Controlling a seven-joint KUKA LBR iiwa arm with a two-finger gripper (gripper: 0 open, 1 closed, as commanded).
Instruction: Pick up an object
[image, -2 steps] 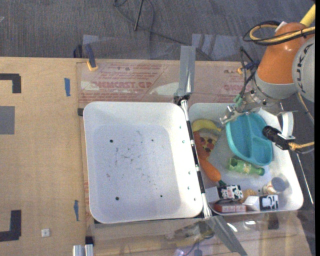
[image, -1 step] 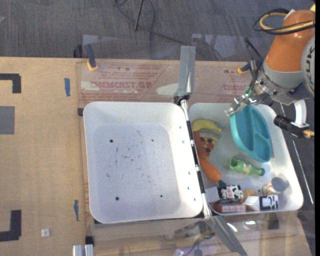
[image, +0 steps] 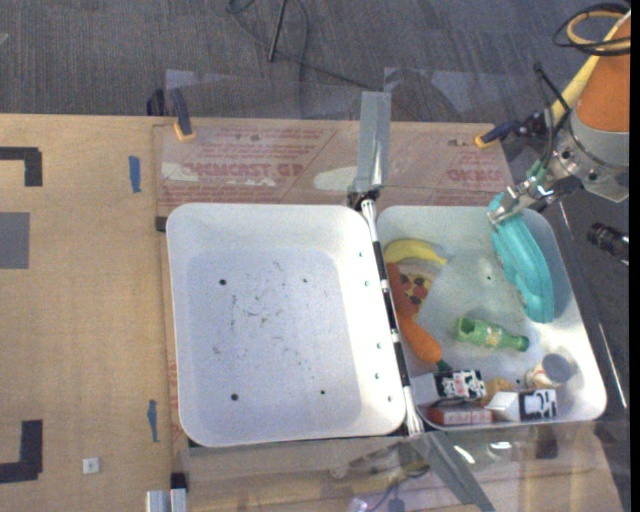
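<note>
1. The gripper (image: 512, 203) hangs over the far right corner of the right bin (image: 585, 395), fingers pinching the top edge of a teal cloth (image: 527, 262).
2. The cloth droops below the jaws, resting against the bin wall.
3. Left of the jaws lies a banana (image: 417, 251), with a carrot (image: 417, 328) under it.
4. A green bottle (image: 490, 335) sits below-left.

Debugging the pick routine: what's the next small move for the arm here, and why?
Probably a short, slow lift. The gripper sits at the top end of the teal object, which leans along the right bin's far wall, and seems to pinch its edge. Raising a little would show whether the grasp holds, clear of the green bottle.
</note>
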